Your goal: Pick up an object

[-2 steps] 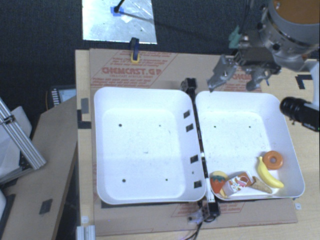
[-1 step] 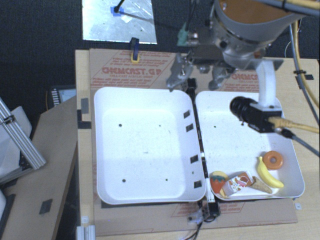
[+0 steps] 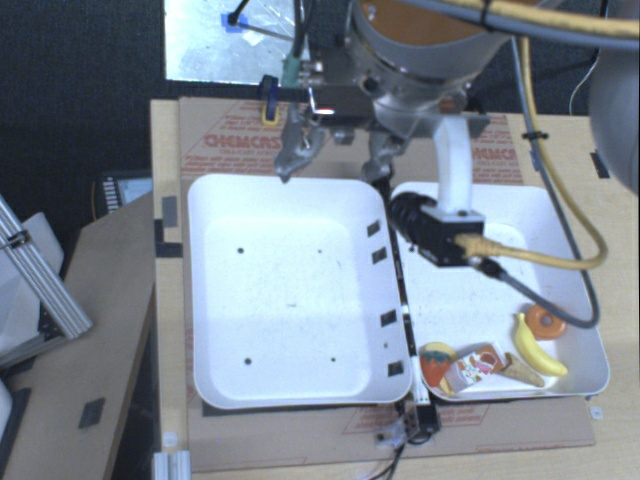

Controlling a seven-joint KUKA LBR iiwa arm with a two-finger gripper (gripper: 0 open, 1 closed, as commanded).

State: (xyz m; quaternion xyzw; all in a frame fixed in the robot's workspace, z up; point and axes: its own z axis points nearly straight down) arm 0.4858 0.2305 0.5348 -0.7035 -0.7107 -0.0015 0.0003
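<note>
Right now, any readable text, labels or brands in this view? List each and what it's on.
"CHEMCAS...": red print on the cardboard sheet under the white bins, behind the left bin; the end of the word is hidden by the pincer.
Red print on the cardboard behind the right bin: partly covered, unreadable.
Small packet in the right bin: printing too blurred to read.

Cool, even overhead light washes the left bin (image 3: 290, 288) nearly to glare with faint shadow along its near rim, a bright reflective patch (image 3: 228, 23) gleams far left, and the whole scene is soft and grainy.
</note>
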